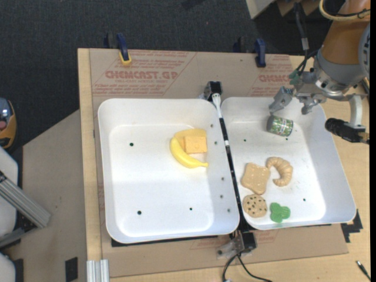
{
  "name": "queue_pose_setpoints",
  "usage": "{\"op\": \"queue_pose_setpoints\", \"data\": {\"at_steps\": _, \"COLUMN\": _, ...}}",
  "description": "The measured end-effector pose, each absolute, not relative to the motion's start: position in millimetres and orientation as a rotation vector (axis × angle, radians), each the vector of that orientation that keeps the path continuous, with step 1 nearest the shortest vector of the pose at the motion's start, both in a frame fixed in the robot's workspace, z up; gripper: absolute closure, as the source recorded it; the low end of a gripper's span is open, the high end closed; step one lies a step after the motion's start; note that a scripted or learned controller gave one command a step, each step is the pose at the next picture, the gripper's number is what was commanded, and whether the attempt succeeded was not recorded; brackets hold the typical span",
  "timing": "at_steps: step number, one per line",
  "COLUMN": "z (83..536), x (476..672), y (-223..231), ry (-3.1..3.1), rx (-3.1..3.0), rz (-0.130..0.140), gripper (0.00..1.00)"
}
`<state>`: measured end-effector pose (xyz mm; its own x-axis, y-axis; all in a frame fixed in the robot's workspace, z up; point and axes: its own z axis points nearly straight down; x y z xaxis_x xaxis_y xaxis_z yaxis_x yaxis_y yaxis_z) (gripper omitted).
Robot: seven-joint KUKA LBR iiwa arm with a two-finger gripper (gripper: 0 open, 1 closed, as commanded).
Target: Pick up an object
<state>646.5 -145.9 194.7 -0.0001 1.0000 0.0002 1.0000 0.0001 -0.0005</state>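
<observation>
**Pincer poised over the can in the right bin**

Nearest the table's front edge, the right bin [329,175] holds a cookie [255,205] and a green piece [279,213] side by side. Just behind them lie a slice of toast [255,178] and a croissant [281,170]. In the left bin [117,175], a banana [185,156] curls around a cheese block [195,141]. Farther back in the right bin, a green can [280,126] lies tilted. The pincer [296,101] hangs just above it, fingers apart, nothing between them.

Bright, even overhead light; soft shadows, mild glare on white bins [158,231].
</observation>
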Motion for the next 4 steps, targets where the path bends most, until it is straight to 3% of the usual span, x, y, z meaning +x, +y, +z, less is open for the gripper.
{"op": "queue_pose_setpoints", "data": {"at_steps": 1, "z": 112, "x": 657.6, "y": -157, "ry": -2.244, "rx": -2.237, "rz": -0.020, "gripper": 0.00}}
{"op": "queue_pose_setpoints", "data": {"at_steps": 2, "z": 121, "x": 658.1, "y": -157, "ry": -2.245, "rx": -2.238, "rz": -0.021, "gripper": 1.00}}
{"op": "queue_pose_setpoints", "data": {"at_steps": 3, "z": 433, "x": 637.3, "y": -187, "ry": -2.237, "rx": -2.236, "rz": -0.015, "gripper": 1.00}}
{"op": "queue_pose_setpoints", "data": {"at_steps": 4, "z": 481, "x": 607.6, "y": -165, "ry": -2.230, "rx": -2.225, "rz": -0.008, "gripper": 1.00}}
